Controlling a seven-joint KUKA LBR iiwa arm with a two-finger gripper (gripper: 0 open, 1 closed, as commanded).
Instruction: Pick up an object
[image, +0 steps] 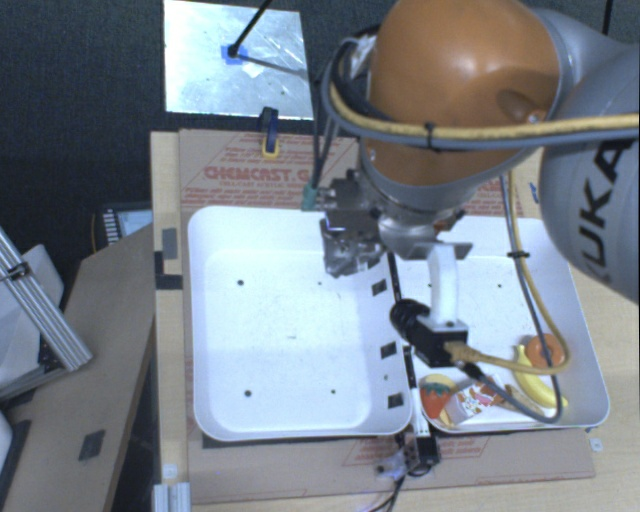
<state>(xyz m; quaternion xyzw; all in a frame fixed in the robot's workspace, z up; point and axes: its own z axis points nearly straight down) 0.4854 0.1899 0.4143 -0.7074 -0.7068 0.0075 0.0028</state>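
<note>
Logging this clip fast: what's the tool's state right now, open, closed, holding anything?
Tool: cannot be told; it hangs over the left bin near the divider.

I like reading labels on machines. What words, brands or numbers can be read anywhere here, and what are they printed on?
"UKA": the end of a brand name in large dark letters on the grey arm; the first letter is cut off.
"CHEMCAST G": faded red print on the cardboard sheet under the bins; the rest is hidden behind the arm.
The orange and white packet in the right bin has print too small to read.
</note>
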